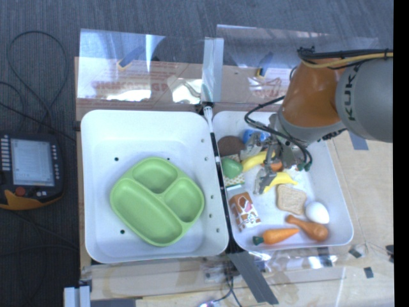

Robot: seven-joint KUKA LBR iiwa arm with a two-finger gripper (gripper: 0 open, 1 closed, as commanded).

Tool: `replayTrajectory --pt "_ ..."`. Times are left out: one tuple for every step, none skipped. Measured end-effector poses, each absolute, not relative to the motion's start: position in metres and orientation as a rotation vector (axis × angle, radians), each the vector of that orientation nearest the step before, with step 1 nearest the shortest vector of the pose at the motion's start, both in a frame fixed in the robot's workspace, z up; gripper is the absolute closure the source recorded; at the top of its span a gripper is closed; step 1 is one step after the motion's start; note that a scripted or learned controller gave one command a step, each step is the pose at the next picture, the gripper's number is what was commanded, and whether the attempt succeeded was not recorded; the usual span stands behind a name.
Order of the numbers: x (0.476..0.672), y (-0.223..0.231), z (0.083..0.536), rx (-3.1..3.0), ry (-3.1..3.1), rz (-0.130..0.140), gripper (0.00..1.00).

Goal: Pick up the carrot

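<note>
Carrot (278,236) is lying toward the near rim from the gripper (267,173), long axis left-right; can't tell gripper's state.

Two white bins, left bin (96,190) and right bin (339,203), both look like smooth moulded plastic with a soft sheen. In the left one sits the green divided plate (158,201), matt plastic, no glare on it. The carrot (279,235) reads as glossy orange toy plastic with a duller green tip. Next to it the egg (317,212) is slick and white, catching light; the bread slice (292,199) looks grainy and matt. The arm (332,94) shows a smooth satin orange band and matt grey casing. Clear film (121,50) behind the bins glares hard. The floor (192,5) looks like rough dark carpet.
</note>
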State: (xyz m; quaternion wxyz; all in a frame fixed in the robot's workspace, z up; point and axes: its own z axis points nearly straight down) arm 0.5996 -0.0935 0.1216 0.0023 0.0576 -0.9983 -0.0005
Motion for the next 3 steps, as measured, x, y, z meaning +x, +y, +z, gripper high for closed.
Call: replayTrajectory --pt "0.584 -0.210 0.090 0.320 -3.137 0.009 0.00" --pt "0.518 -0.189 0.092 0.171 -3.154 0.009 0.00" --pt "0.558 -0.220 0.090 -0.155 -3.147 -0.002 0.00"
